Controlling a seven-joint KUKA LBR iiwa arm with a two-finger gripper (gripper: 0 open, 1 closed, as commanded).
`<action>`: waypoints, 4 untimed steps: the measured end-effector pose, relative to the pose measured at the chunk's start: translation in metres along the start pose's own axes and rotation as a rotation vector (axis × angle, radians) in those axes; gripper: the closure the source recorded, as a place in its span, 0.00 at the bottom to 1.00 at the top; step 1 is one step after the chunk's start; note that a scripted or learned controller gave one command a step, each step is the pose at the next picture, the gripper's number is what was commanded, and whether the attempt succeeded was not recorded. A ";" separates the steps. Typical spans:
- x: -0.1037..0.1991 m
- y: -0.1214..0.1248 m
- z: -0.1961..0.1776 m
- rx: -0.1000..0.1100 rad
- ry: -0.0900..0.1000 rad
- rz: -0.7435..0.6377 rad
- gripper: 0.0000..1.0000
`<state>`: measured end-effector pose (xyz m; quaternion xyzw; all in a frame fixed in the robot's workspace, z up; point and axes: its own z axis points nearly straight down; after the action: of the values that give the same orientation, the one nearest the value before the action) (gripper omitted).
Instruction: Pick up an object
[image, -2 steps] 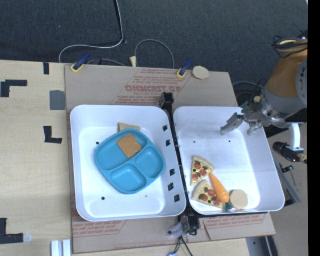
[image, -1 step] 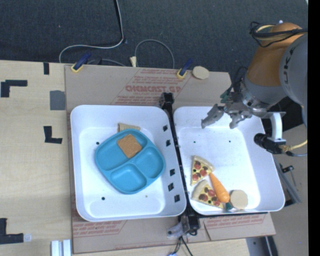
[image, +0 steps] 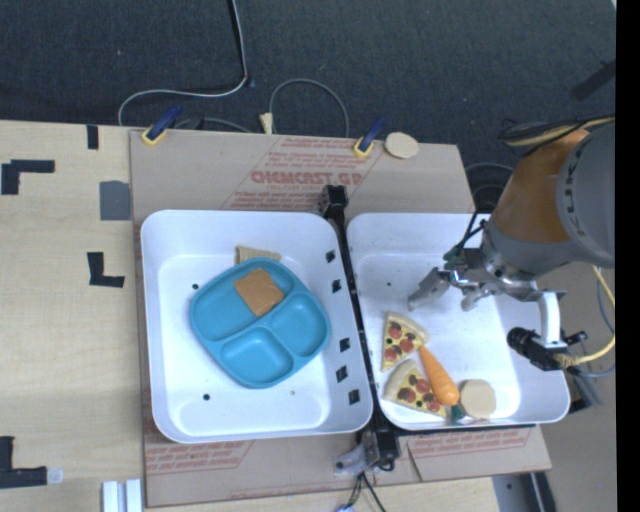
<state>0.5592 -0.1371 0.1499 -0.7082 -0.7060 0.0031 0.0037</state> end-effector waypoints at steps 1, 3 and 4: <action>0.018 -0.019 0.066 -0.012 -0.003 -0.004 0.00; 0.049 -0.013 -0.023 -0.008 0.002 -0.011 0.00; 0.035 -0.056 0.067 -0.007 -0.002 -0.002 0.00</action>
<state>0.5029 -0.1016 0.0836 -0.7076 -0.7067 0.0012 0.0005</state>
